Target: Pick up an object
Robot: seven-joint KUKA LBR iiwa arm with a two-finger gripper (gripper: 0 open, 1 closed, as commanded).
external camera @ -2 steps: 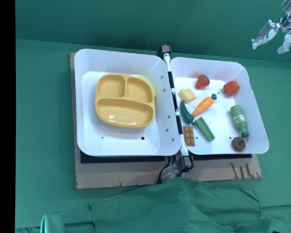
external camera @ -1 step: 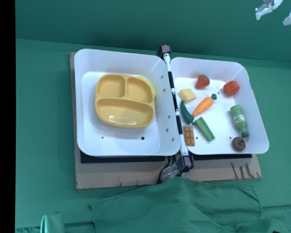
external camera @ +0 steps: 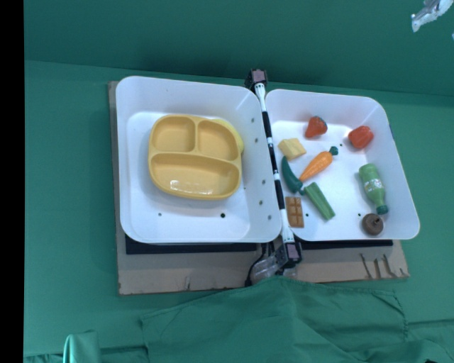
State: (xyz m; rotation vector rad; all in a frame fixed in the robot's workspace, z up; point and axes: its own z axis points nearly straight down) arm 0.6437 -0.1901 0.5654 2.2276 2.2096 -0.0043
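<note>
Gripper: pale metallic, angular

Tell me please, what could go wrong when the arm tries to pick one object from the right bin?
1. The carrot, the dark green curved piece and the green stick lie very close together, so the pincer may nudge or catch a neighbour.
2. The waffle piece lies flat near the bin wall, leaving little room on that side.
3. The green bottle lies on its side and could roll away.

green cloth backdrop, cardboard sheet under bins, even light
</note>
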